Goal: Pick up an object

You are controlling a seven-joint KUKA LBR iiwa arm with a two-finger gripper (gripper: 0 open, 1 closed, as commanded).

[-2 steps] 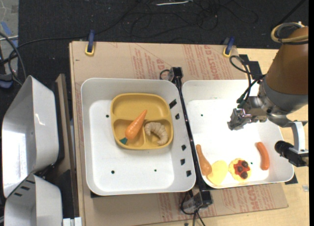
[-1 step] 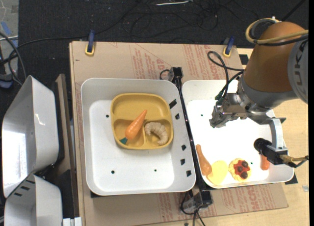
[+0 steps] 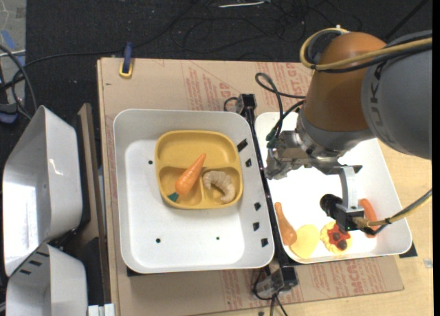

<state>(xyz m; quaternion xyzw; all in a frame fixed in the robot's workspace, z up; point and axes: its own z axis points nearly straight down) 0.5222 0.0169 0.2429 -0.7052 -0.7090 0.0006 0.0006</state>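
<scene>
Gripper (image 3: 285,160) hangs low over the left side of the right bin (image 3: 311,194); whether it is apart or together I cannot tell. Two white bins sit side by side on the desk (image 3: 179,77). In the left bin (image 3: 199,235) is one yellow divided plate (image 3: 180,151), with one carrot (image 3: 190,174) and one pale shrimp (image 3: 220,184) on it. Four loose things lie along the right bin's near edge: an orange spoon (image 3: 282,222), a yellow piece (image 3: 307,240), a red-and-yellow toy (image 3: 337,237) and a small orange piece (image 3: 368,209). The arm (image 3: 344,95) reaches in from the right, with its wrist bent down over the bin.
</scene>
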